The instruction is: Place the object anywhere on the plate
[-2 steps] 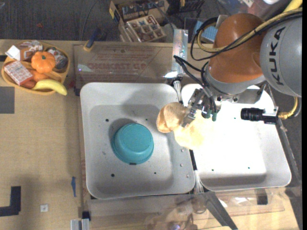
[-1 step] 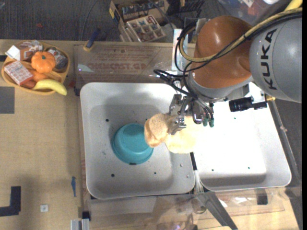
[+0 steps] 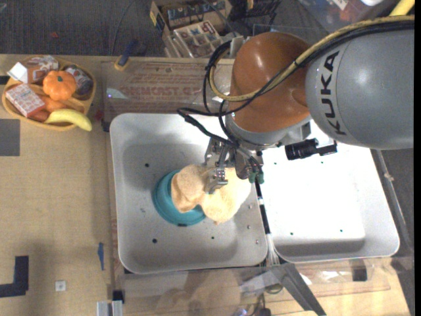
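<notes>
Bread-like pale object (image 3: 209, 195) lies in the left bin (image 3: 131, 176), draped over the right part of a blue plate (image 3: 168, 203) and spilling off its edge. Above it, the hand (image 3: 220, 173) touches the object; whether it grips I cannot tell. If let go now, the overhanging half could slide off the plate.
</notes>
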Tool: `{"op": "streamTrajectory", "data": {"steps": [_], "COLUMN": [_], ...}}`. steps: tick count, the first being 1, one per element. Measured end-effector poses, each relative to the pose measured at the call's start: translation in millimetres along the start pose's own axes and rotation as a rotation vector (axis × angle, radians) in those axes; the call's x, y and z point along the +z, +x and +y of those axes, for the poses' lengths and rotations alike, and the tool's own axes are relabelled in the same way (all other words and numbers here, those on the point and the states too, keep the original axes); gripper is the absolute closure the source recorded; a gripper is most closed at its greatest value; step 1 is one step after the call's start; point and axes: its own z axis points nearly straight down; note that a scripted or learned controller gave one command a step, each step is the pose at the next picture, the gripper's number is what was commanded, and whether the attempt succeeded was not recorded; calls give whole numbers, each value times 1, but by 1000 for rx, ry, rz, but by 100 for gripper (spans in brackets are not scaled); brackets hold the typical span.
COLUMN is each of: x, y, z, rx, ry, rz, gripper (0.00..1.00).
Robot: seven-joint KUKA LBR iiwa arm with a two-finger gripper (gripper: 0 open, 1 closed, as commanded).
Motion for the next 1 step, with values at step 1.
{"op": "streamTrajectory", "data": {"steps": [1], "x": [-3], "y": [18], "z": [49], "rx": [0], "ry": [0], "rz": [0], "gripper": [100]}}
